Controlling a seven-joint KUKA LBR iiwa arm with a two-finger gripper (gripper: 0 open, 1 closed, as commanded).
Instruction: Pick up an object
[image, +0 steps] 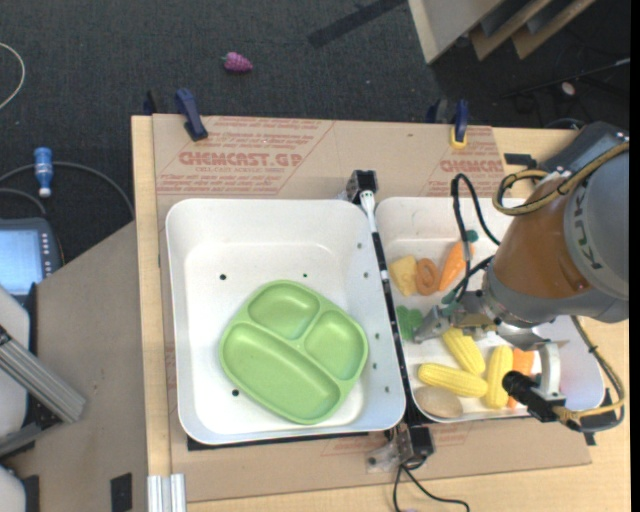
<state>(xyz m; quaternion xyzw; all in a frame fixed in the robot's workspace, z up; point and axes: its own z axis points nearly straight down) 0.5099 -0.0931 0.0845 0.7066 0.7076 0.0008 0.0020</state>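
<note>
Left bin (200, 300): I see only the green divided plate (293, 349), lower centre.
Right bin (420, 212): toy food crowds it, so targets sit here.
Gripper (447, 322): low over the corn (462, 349); whether it grips, I cannot tell.

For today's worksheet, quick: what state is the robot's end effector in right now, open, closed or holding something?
End effector: low in the right bin over the toy food, by a yellow corn cob; open or closed cannot be told, and nothing is seen held.
</note>
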